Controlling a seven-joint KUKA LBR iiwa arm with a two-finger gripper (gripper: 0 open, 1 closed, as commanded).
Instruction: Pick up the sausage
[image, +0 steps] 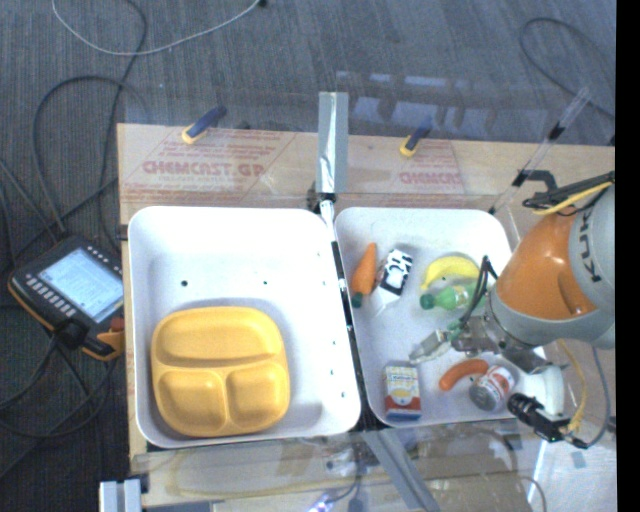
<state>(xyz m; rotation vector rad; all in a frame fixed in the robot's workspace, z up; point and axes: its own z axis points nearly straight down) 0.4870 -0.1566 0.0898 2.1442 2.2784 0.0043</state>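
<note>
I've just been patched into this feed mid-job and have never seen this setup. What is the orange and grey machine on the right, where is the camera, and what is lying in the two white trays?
The camera is fixed above a bench and looks down at a slant. The orange and grey shape is a robot arm reaching in from the right; its gripper hangs low over the right bin.

That bin holds a carrot, a small black and white item, a yellow banana, a green bottle, a small red and white carton, a tin can and the sausage, the orange-red piece just below the gripper.

The left bin holds a yellow divided tray.

The sausage lies on the bin floor; nothing is visibly held. The handheld screen at far left looks like the arm's controller.
</note>
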